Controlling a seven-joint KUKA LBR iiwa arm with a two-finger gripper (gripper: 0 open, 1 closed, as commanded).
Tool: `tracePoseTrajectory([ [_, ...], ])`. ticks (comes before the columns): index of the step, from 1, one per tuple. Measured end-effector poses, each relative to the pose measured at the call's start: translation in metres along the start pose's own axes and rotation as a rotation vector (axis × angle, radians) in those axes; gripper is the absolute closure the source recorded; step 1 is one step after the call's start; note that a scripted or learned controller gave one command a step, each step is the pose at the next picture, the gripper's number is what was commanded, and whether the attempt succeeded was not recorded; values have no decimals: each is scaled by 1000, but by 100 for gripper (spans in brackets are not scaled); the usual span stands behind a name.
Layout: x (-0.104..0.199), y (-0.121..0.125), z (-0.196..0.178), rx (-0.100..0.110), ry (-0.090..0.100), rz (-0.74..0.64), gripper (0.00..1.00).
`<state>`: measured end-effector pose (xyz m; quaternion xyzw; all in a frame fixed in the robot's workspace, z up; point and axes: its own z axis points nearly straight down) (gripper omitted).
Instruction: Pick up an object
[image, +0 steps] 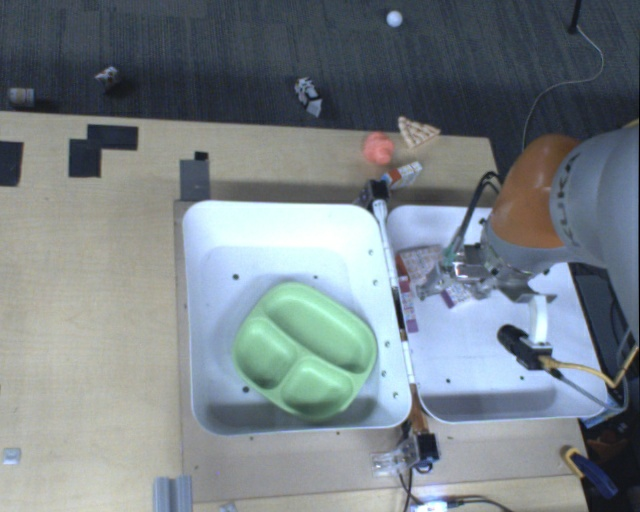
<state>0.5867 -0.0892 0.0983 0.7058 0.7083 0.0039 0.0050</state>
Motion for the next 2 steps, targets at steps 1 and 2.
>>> tracePoseTrajectory([
  [1,0,-23,11,4,0,3,0],
  [2,1,-20,-1,-2,1,1,100],
])
